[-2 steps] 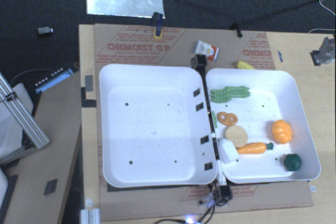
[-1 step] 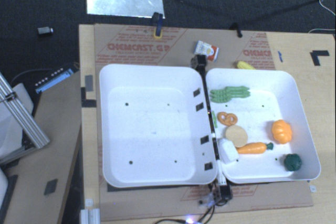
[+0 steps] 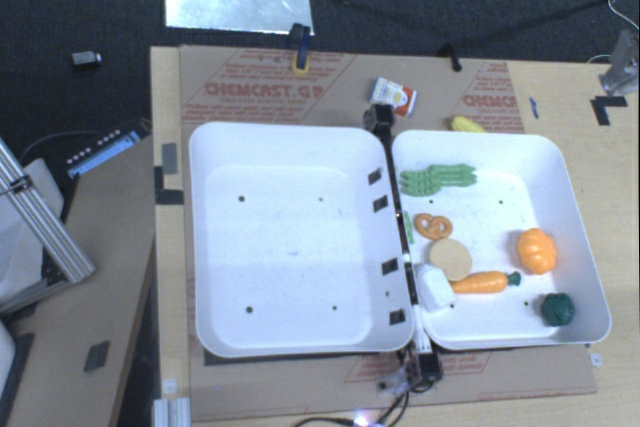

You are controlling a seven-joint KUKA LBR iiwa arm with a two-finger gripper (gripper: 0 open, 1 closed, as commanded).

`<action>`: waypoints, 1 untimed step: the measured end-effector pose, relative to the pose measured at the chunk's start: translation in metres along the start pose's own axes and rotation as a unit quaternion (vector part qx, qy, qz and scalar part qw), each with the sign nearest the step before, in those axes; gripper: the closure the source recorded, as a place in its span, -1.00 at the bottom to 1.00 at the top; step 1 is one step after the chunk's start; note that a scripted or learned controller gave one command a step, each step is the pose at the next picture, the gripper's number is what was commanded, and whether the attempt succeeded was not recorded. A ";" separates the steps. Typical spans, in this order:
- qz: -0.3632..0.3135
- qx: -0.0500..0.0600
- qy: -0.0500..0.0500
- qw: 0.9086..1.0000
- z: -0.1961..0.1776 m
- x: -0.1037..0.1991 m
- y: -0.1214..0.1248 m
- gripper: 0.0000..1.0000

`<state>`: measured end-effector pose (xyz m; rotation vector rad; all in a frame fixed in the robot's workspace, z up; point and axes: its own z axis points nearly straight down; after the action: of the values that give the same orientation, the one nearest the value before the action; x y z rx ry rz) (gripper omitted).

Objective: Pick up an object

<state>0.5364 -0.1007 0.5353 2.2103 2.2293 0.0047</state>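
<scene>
Lying in the right bin [image 3: 572,177] (left bin [image 3: 280,225] alongside): green pods [image 3: 437,179], pretzel [image 3: 432,226], tan disc [image 3: 451,259], carrot [image 3: 480,283] touching a white block [image 3: 435,290], orange fruit [image 3: 537,251], and a dark green piece [image 3: 558,309], possibly broccoli.

Lab: bench [image 3: 250,75] with two white bins [image 3: 290,245]

2 bins [image 3: 290,140], 1 carrot [image 3: 478,283], 1 pretzel [image 3: 433,226]

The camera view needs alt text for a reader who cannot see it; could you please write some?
Two shallow white bins sit side by side on a bench; the right bin holds a carrot, an orange pumpkin, a pretzel, green beans and a dark green piece.
</scene>
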 end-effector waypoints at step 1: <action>0.000 0.000 0.000 1.000 0.000 0.044 -0.004 1.00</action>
<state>0.5321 -0.0571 0.5352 2.2108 2.2300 0.0042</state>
